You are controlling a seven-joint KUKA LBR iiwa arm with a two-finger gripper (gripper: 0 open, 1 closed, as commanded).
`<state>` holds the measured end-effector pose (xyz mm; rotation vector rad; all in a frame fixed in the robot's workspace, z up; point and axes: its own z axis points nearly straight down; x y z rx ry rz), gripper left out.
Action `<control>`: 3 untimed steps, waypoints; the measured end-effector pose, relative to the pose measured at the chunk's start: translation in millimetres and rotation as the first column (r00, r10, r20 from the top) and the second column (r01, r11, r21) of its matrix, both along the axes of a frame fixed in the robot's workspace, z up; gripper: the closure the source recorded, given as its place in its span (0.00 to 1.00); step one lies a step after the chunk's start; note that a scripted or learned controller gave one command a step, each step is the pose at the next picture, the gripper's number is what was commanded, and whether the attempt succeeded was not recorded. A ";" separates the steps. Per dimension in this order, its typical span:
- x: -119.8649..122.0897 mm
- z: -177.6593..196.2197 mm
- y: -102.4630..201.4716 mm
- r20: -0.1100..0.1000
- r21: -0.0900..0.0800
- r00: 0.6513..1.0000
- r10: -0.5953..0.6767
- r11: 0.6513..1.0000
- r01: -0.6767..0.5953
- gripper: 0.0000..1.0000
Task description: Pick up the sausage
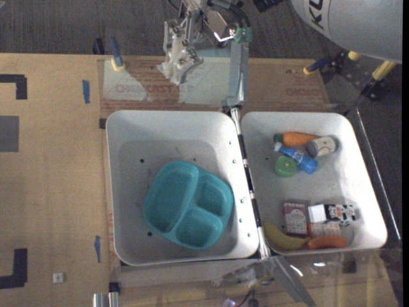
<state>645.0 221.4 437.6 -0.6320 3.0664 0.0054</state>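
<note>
The sausage (327, 242) is a short red-orange link lying flat at the front edge of the right bin (364, 171). It lies between a yellow banana (284, 237) on its left and small printed boxes (332, 213) just behind it. My gripper (181, 66) hangs high above the bench beyond the far edge of the left bin (121, 171), far from the sausage and with nothing in it.
A teal divided plate (187, 204) lies in the left bin. At the back of the right bin are an orange carrot (299, 139), a blue bottle (298, 157), a green round piece (285, 166) and a grey can (321, 146). A red box (294, 218) stands by the banana.
</note>
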 end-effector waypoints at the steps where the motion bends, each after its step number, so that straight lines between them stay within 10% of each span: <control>1: 1.2 13.5 0.2 0.011 0.006 1.000 -0.002 1.000 0.002 1.00; 3: 3.7 40.3 -0.1 0.031 0.019 0.999 -0.006 1.000 0.006 1.00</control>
